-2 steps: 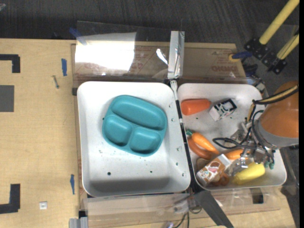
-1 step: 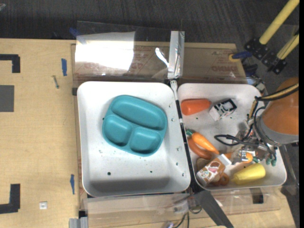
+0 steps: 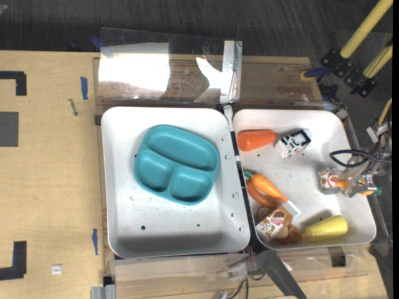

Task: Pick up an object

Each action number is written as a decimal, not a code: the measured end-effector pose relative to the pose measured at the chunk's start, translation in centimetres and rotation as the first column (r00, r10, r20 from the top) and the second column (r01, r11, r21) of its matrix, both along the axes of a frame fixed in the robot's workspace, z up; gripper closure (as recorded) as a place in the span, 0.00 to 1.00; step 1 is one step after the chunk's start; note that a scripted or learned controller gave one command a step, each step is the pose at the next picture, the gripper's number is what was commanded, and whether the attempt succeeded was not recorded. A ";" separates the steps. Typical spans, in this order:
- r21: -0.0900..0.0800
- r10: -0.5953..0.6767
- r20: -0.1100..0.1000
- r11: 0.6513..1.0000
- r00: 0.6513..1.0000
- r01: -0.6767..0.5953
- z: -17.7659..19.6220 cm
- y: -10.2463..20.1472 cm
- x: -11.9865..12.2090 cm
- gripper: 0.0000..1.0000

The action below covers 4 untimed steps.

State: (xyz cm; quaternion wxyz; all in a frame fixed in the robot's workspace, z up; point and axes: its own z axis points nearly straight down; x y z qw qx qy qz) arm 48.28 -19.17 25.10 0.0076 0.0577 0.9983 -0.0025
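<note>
The right bin (image 3: 312, 120) holds several objects. An orange carrot-shaped toy (image 3: 255, 139) lies at its far left, next to a small black-and-white carton (image 3: 294, 142). A second carrot (image 3: 267, 189) lies along the left wall. A brown-and-white packet (image 3: 275, 223) sits at the near left, with a yellow piece (image 3: 325, 227) beside it. A small white-and-orange item (image 3: 330, 180) rests at the right, close to a black wire loop (image 3: 346, 157).
The left bin (image 3: 118, 223) holds a teal divided plate (image 3: 177, 163). A clear plastic sheet (image 3: 168, 73) lies behind the bins. Yellow bars (image 3: 369, 20) cross the upper right corner. The cardboard bench top (image 3: 43, 167) stretches to the left.
</note>
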 end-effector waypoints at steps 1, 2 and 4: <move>0.002 0.089 -0.005 0.996 0.996 -0.089 4.3 -3.2 6.5 1.00; 0.009 0.079 -0.015 0.997 0.997 -0.079 -4.8 0.5 7.3 1.00; 0.009 0.167 -0.012 0.986 0.986 -0.166 -1.6 3.0 15.0 1.00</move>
